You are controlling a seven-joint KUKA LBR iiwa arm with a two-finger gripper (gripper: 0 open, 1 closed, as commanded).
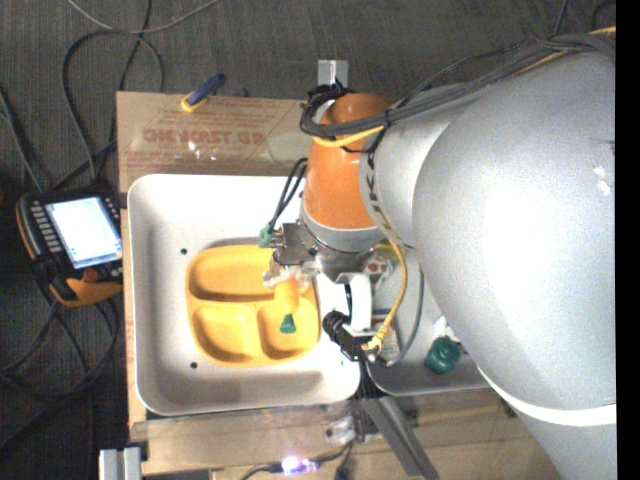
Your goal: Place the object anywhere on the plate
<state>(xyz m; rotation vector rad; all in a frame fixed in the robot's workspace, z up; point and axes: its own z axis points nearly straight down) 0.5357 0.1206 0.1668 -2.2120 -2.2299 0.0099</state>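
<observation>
Resting in glossy yellow sectioned plate (225, 308), small green wedge-shaped object (288, 322), hand (284, 278) above.

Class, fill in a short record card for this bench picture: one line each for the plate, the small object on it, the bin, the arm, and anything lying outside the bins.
plate: yellow plate with three compartments, lying in the left white bin
object: small green piece, in the plate's lower right compartment
arm: grey with an orange band, wrist over the plate's right edge
gripper: gripper above the plate, close by the green piece
other bin: a green object at its edge
outside the bins: handheld screen at left; blue-and-yellow tool on the cardboard
</observation>
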